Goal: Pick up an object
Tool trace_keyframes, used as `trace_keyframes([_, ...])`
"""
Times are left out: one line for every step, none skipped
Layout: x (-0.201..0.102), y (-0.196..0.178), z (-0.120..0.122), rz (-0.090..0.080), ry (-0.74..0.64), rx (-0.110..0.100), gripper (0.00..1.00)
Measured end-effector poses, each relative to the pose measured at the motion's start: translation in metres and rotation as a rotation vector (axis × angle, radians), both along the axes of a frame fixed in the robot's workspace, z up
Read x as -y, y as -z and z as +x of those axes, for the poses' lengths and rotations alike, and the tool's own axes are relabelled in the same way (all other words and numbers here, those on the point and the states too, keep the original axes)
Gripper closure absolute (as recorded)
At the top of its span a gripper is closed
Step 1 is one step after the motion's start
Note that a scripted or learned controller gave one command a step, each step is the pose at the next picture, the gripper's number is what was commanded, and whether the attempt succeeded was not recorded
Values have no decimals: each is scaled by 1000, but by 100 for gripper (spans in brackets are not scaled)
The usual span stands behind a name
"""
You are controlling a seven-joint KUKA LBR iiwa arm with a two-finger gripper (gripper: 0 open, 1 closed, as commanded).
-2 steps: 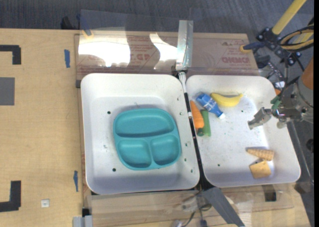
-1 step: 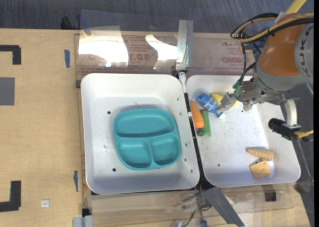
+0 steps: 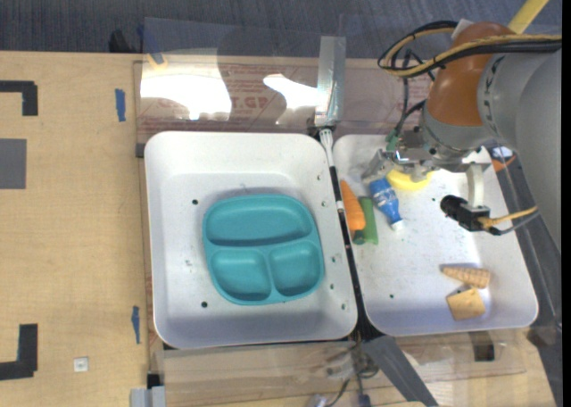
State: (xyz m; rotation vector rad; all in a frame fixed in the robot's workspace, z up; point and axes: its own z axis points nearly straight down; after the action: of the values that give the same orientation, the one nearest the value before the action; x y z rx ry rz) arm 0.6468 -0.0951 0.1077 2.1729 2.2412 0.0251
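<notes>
- Reaching in from 3 o'clock, the arm [image 3: 528, 102] holds its gripper [image 3: 401, 157] over the right bin [image 3: 419, 262], near that bin's 11 o'clock corner.
- Whether the gripper is open or closed cannot be told from this slant.
- A yellow thing [image 3: 410, 182] lies just at the gripper's 6 o'clock; whether the two touch is unclear.
- A blue tube [image 3: 385, 200] lies tilted just beside the yellow thing, at its 8 o'clock, with its white cap toward 5 o'clock.
- A carrot [image 3: 356, 211] lies along the bin's 9 o'clock wall, orange end toward 12, green end toward 6.
- A cone [image 3: 466, 276] and a tan chunk [image 3: 466, 304] sit close together at the bin's 5 o'clock, well apart from the gripper.
- At 9 o'clock of all this, the left bin [image 3: 169, 164] bears a teal plate [image 3: 261, 247] with three compartments at its middle.
</notes>
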Motion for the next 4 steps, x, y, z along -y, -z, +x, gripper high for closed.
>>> trace_keyframes([2,-12,2,-5,0,7,100])
trace_keyframes([-55,-80,-8,7,191,-19,100])
trace_keyframes([42,-6,-30,1,69,-32,100])
trace_keyframes([38,-9,-27,3,63,-25,0])
